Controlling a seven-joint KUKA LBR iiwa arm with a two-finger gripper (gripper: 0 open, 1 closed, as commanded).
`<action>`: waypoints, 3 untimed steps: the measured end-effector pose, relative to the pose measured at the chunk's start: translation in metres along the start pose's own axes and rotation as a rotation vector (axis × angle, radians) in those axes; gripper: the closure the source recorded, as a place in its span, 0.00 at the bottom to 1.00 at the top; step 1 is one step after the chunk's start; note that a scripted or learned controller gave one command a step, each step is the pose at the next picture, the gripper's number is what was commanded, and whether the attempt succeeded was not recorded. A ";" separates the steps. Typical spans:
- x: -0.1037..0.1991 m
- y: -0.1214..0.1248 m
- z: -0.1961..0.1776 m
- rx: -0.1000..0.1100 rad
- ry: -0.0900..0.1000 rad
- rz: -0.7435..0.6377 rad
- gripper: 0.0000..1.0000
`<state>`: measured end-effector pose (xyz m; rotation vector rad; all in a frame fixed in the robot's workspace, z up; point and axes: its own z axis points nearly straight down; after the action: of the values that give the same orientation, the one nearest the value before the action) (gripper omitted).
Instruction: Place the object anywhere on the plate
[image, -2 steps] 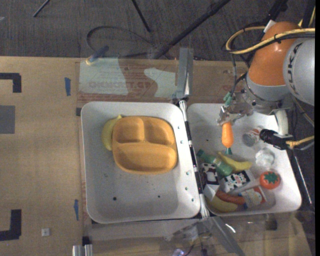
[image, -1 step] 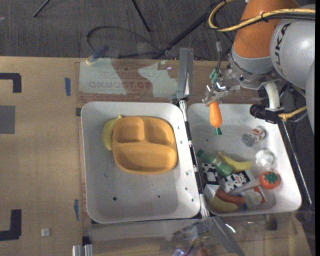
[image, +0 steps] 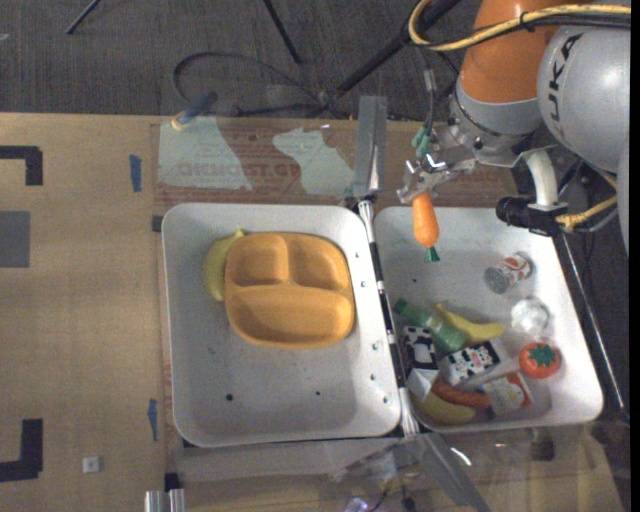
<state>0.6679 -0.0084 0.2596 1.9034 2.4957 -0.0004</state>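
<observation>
An orange toy carrot (image: 426, 223) with a green tip hangs upright above the right bin's far left corner, its top caught between the fingers of my gripper (image: 423, 192). The gripper is shut on the carrot, which is lifted off the bin floor. The orange divided plate (image: 290, 287) lies in the left bin (image: 260, 395), to the left of the carrot and across the wall between the bins. A yellow piece (image: 215, 266) peeks out from under the plate's left edge.
The right bin (image: 570, 330) holds a small can (image: 508, 272), a clear cup (image: 528, 316), a tomato (image: 540, 360), a banana (image: 470, 325), a green bottle (image: 432, 322) and several packets at its near side. Cables and a tripod leg lie beyond the bench.
</observation>
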 end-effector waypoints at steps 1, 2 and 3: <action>0.014 0.004 -0.016 0.000 0.000 -0.063 1.00; 0.010 0.002 0.023 0.006 0.003 -0.096 1.00; 0.007 0.000 0.078 0.006 0.004 -0.170 1.00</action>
<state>0.6666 -0.0019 0.1813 1.6888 2.6540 -0.0043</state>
